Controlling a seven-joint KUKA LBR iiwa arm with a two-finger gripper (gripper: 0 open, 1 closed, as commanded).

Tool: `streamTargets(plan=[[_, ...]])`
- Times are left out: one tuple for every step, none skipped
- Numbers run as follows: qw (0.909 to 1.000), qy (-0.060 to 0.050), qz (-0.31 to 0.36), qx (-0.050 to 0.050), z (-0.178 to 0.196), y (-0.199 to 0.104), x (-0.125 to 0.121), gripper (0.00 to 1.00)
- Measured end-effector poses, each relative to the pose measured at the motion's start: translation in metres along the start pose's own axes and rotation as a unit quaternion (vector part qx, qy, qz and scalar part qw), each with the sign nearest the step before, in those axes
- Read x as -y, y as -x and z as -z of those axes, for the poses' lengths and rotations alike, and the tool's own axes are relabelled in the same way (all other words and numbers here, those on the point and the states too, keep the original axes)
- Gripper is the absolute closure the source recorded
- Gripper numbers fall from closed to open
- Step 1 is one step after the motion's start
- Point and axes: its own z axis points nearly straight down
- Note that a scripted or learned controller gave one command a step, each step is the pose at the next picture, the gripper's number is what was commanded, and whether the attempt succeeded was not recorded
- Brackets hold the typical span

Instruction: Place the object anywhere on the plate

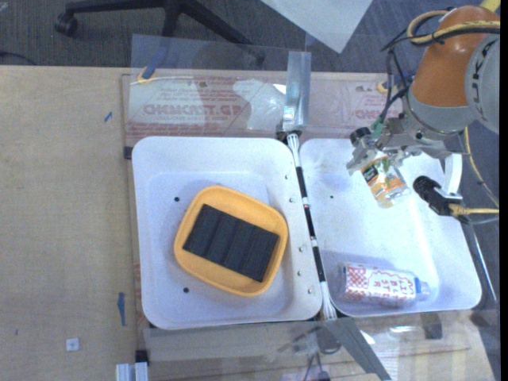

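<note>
A yellow plate (238,205) lies in the left bin (159,165), and a black ribbed slab (232,243) rests flat across its middle. Over the upper part of the right bin (444,276), my gripper (376,162) points down from the orange-banded wrist. It is shut on a small orange and green packet (387,186), which hangs tilted between the fingers. The packet is well to the right of the plate, beyond the divider between the bins.
A red-and-white tube (381,282) lies along the right bin's front edge. A black cable connector (432,193) hangs just right of the packet. A clear plastic sheet and a metal bracket (297,94) stand behind the bins.
</note>
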Motion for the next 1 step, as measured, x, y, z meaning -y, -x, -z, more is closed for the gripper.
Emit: streamTargets(plan=[[0.9975,-0.001,0.071,-0.001,-0.0034,-0.0870,0.0155,1.00]])
